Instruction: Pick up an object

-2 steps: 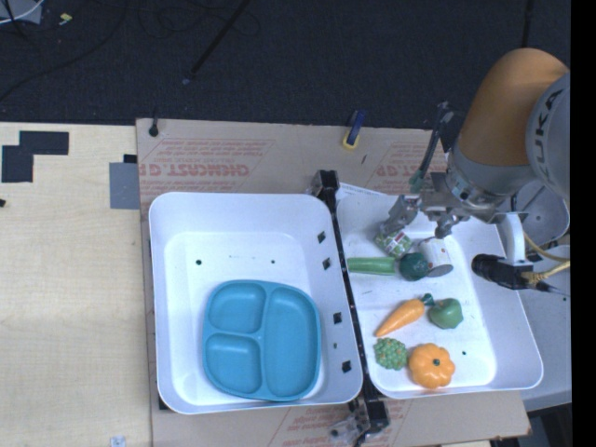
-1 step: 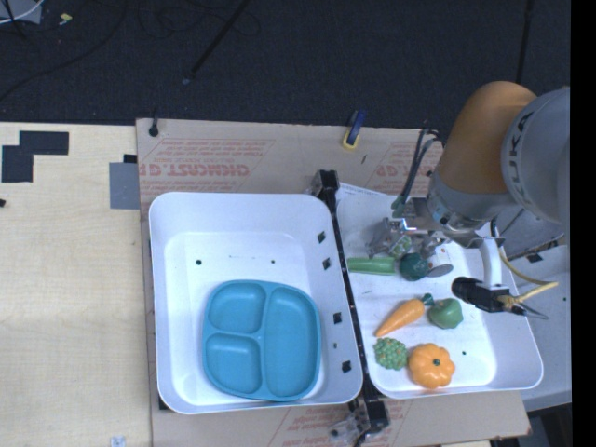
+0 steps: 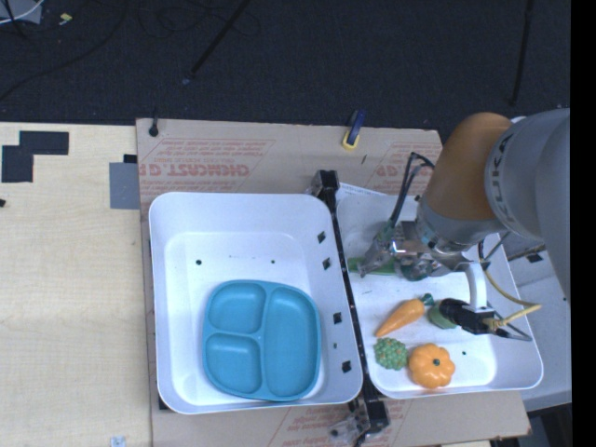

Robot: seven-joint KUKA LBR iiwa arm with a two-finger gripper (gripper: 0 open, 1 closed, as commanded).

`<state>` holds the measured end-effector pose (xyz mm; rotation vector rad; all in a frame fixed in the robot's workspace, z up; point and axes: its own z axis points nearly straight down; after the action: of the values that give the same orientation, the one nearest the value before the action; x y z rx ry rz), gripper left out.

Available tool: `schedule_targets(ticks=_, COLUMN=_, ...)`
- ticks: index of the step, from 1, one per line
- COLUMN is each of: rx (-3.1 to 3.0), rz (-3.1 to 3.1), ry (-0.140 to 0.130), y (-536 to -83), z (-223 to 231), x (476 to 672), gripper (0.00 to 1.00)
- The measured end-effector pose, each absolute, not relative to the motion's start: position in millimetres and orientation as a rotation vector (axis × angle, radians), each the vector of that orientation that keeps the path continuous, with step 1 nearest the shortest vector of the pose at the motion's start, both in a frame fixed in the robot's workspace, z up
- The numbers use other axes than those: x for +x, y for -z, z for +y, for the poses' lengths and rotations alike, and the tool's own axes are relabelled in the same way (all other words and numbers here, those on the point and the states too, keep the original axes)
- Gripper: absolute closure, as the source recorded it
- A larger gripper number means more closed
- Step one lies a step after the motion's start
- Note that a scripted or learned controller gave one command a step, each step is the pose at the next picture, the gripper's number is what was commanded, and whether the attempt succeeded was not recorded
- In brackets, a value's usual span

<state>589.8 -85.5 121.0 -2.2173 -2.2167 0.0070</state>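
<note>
Contents, right bin (image 3: 521,376), left to right: broccoli (image 3: 392,353) at 7 o'clock, carrot (image 3: 401,317) centre, pumpkin (image 3: 431,365) at 6 o'clock; all look like light, stiff, slick toy plastic. Carrot likeliest pick, taken across its thick middle. Gripper (image 3: 402,254) at 11 o'clock, grasp state cannot be told

We see the grey arm (image 3: 521,175) enter from view's right, orange band above the wrist, gripper (image 3: 396,254) angled down-left, low; finger state n/a.
</note>
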Motion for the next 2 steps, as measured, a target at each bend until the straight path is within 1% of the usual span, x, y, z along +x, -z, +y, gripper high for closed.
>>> schedule_targets(ticks=1, rx=-2.218, rz=-2.217, ry=-0.006, y=-85, z=-83, x=588.8, gripper=0.00)
schedule_targets(ticks=2, rx=-2.225, rz=-2.211, ry=-0.004, y=-97, z=-85, x=589.1, gripper=1.00)
